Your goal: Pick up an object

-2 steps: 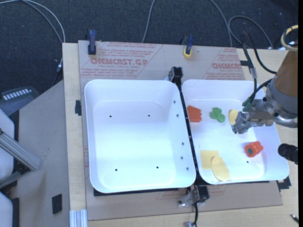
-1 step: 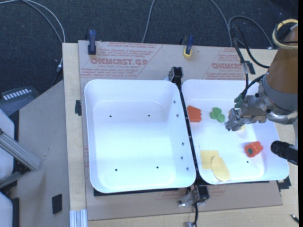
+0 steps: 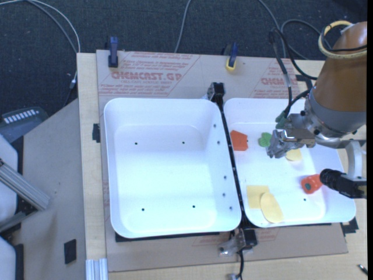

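My gripper (image 3: 281,147) hangs low over the middle of the right bin (image 3: 256,112), just right of a small green object (image 3: 266,139) and above a pale yellow piece (image 3: 294,154). An orange-red block (image 3: 239,140) lies near the bin's left wall. A red-orange object (image 3: 311,183) sits at the right. A yellow square (image 3: 257,195) and a pale yellow oval (image 3: 271,207) lie by the front edge. From this angle the gripper's state is hidden.
The left bin (image 3: 116,174) stands beside the right one, sharing a black divider clamp (image 3: 217,90). A black bracket (image 3: 341,182) reaches into the right bin from the right. Cables run across the back of the bench.
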You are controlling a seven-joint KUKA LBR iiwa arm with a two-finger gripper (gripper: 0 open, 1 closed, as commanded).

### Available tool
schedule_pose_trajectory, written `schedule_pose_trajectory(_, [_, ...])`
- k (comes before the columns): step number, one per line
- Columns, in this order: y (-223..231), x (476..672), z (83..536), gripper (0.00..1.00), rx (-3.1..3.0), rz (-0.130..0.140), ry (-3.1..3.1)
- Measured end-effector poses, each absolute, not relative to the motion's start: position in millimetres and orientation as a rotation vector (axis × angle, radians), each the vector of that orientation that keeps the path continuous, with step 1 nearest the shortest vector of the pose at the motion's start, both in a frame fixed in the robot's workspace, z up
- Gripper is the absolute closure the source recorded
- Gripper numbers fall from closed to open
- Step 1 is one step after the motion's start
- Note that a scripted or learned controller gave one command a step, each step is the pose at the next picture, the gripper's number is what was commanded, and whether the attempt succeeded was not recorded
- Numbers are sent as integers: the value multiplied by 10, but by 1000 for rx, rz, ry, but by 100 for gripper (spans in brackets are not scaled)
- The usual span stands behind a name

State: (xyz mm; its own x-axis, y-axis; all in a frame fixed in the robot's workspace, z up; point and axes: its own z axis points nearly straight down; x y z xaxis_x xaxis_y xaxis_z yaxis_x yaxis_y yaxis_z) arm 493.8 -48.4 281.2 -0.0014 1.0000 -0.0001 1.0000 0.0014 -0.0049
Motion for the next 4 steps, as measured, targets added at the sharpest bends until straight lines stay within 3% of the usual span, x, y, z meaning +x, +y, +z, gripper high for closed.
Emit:
schedule_pose_trajectory(1, [-413,4826,3144,100,-2221,1,-2222])
schedule_pose_trajectory(3, [-384,4798,3238,100,-2221,4,-2220])
schedule_pose_trajectory(4, [-255,4821,3008,100,-2218,7,-2220])
